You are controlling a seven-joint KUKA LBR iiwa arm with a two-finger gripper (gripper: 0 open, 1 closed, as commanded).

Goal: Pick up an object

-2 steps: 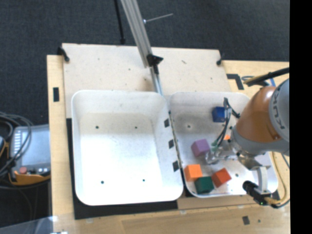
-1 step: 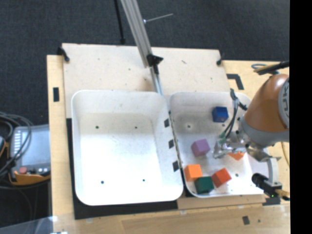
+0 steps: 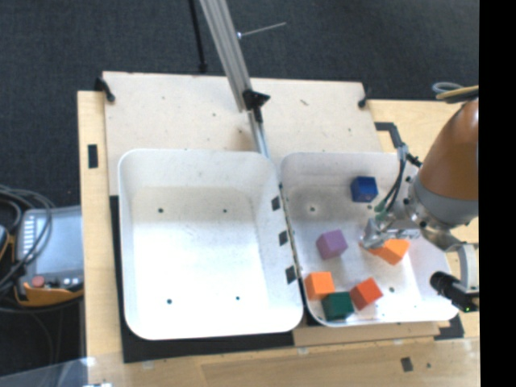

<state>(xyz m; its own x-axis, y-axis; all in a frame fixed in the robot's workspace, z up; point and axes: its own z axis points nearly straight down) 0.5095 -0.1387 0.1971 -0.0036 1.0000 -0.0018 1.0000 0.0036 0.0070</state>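
I am watching the gripper (image 3: 379, 239) hanging low over the right bin (image 3: 300, 176), and I am reading its position as deliberate — it is sitting right at the upper left edge of an orange block (image 3: 393, 251), touching it or very nearly so, which makes that block the likely target of the pick. The metal of the tool is hiding the block's near corner, so I cannot tell whether the block is actually sitting between the tips or merely beside them, and I am not counting it as held; how wide the tool is set I cannot tell either. The other pieces are lying loose around it: a purple cube (image 3: 331, 243) just to the left, a blue cube (image 3: 364, 189) up toward the far wall, and a cluster along the near wall made of a second orange cube (image 3: 320, 284), a green cube (image 3: 338, 305) and a red-orange cube (image 3: 367, 293), the last two touching or nearly so. The left bin (image 3: 201, 240) is sitting alongside, presumably as the drop side. I am finding no brand, label or legible writing on the blocks or bins — the small device (image 3: 47, 252) off the bench at the left is too blurred to read.
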